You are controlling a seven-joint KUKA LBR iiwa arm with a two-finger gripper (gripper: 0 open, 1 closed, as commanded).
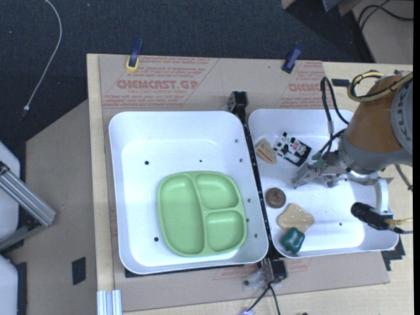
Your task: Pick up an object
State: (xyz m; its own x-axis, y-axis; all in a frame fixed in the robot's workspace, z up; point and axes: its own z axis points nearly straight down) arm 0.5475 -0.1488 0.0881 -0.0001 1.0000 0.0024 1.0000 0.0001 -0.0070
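Fingers (303,176) spread open, gripping nothing, over the right bin (341,238). Near them lies a black-and-white card (291,147), print unreadable. The board (164,81) reads "CHEMCAST GP".

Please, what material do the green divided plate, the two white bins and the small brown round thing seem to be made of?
The green divided plate: probably moulded plastic, matte, with soft rounded compartment ridges and even colour. The white bins: likely thin formed plastic, smooth and slightly glossy, with rounded corners and rolled rims. The brown round thing: uncertain, perhaps wood or plastic; it is too small to judge beyond its dull brown surface.
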